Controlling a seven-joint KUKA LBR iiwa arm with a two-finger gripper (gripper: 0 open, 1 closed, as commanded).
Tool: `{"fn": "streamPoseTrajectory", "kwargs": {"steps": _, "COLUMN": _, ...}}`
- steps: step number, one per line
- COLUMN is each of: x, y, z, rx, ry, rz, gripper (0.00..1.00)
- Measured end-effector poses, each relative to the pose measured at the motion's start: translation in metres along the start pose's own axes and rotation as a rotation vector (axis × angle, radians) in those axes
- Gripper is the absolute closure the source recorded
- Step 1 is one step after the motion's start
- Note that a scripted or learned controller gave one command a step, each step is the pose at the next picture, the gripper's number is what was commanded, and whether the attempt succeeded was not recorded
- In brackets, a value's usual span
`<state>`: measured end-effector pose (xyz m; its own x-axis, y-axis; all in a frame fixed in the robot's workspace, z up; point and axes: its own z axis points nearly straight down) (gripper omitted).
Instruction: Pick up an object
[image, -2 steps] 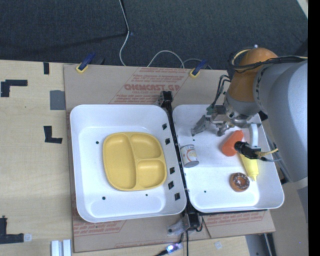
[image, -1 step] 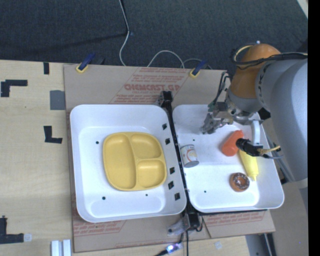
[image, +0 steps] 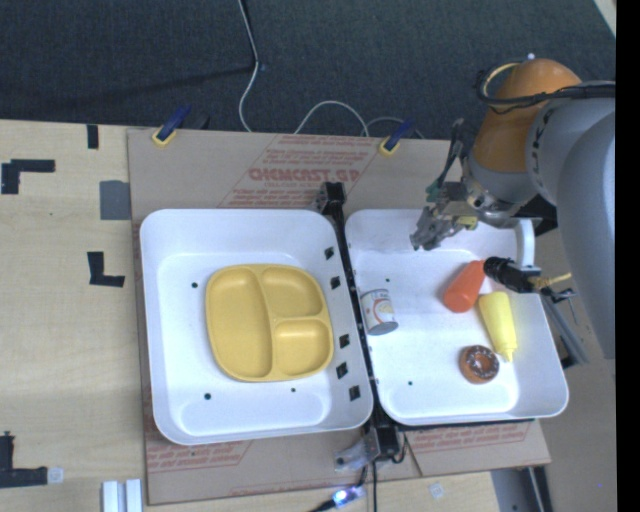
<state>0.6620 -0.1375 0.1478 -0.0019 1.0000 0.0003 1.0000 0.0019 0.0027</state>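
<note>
In the right bin (image: 440, 405), of smooth white plastic, we list a small metal can (image: 379, 311) at its left, an orange carrot-shaped piece (image: 464, 287), a yellow bottle (image: 499, 323) and a brown ring doughnut (image: 480, 364). The gripper (image: 431, 233) hangs over the far part, nothing between it. The left bin (image: 170, 300) holds a yellow divided plate (image: 268, 322).

two white bins (image: 160, 250) sit on brown cardboard (image: 290, 165) printed with red lettering. at centre left, a yellow divided plate (image: 268, 322). in the right half: an orange carrot-like piece (image: 463, 287), a yellow bottle (image: 498, 322), a brown doughnut (image: 479, 364) and a silver-grey can (image: 378, 311). upper right, a grey arm (image: 580, 150) with an orange band (image: 520, 95). blue clips (image: 170, 125) at the cardboard's top edge.
</note>
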Motion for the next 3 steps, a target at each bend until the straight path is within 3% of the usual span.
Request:
{"fn": "streamPoseTrajectory", "kwargs": {"steps": 1, "x": -0.004, "y": -0.002, "z": -0.062, "rx": -0.001, "ry": -0.001, "rz": 0.000, "gripper": 1.00}}
{"fn": "streamPoseTrajectory", "kwargs": {"steps": 2, "x": -0.003, "y": -0.001, "z": -0.100, "rx": 0.000, "ry": 0.000, "rz": 0.000, "gripper": 1.00}}
{"fn": "streamPoseTrajectory", "kwargs": {"steps": 3, "x": 0.049, "y": 0.000, "z": -0.084, "rx": 0.005, "ry": 0.001, "rz": -0.004, "gripper": 1.00}}
